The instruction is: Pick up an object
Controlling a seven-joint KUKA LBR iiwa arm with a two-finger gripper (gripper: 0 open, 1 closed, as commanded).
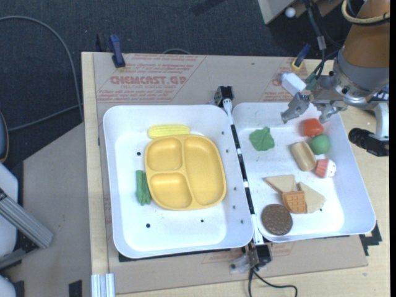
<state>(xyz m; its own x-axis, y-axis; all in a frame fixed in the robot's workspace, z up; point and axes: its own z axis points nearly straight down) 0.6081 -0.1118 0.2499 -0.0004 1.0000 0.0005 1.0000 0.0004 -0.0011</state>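
left bin (124, 228): yellow divided plate (184, 170) at centre; corn cob (169, 130) touching its far edge; green pod (143, 187) just beside its left edge.

right bin (356, 203): green leafy piece (262, 139) far left; red tomato (312, 127) and green ball (320, 144) far right, touching; bread roll (302, 155) beside them; red-and-white piece (325, 168) near right wall; tan wedges (281, 183), waffle square (294, 201) and brown round cookie (276, 219) at near side.

gripper (313, 107): above the right bin's far edge, just beyond the tomato; jaws spread apart, nothing between them.
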